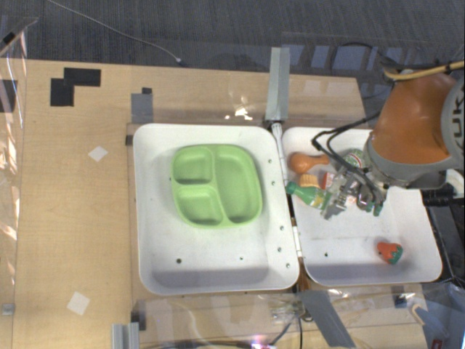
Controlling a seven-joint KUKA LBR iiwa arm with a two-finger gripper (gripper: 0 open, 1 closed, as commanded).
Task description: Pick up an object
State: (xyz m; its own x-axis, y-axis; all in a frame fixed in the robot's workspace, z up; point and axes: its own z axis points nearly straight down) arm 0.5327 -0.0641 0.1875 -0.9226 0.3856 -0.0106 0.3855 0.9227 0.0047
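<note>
In the right bin (363,267) lie three small objects. An orange-brown toy piece (304,163) lies near the bin's upper left corner. Just below it is a green and yellow object (304,193). A red and orange toy with a green tip (389,251) rests near the lower right. My gripper (341,197) hangs low over the bin's left half, right beside the green and yellow object, and its body and cables hide that object's right end. I cannot make out whether anything is gripped.
The left bin (160,267) holds a light green divided plate (216,185). A metal rail (277,86) stands behind the divide between the bins. The arm's orange band (410,118) looms over the right bin's upper right part.
</note>
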